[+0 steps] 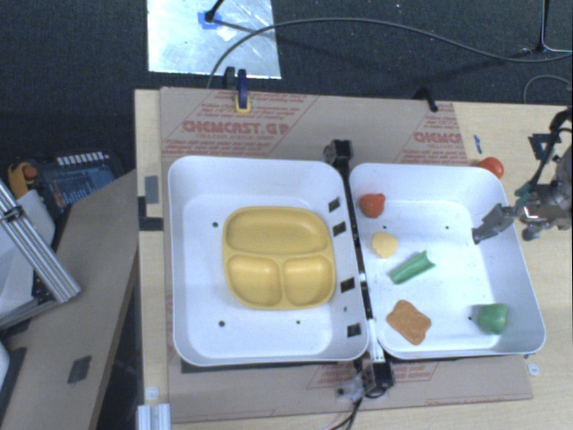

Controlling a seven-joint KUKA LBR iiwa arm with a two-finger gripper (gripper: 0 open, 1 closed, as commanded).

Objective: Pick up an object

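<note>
the gripper [495,222] hangs at the right edge of the frame, over the right bin's [448,182] rim; whether it's wide or narrow, cannot tell. nearest pick, the green piece [491,317], sits lower right, hard by the wall, so a descent risks clipping the rim.
</note>
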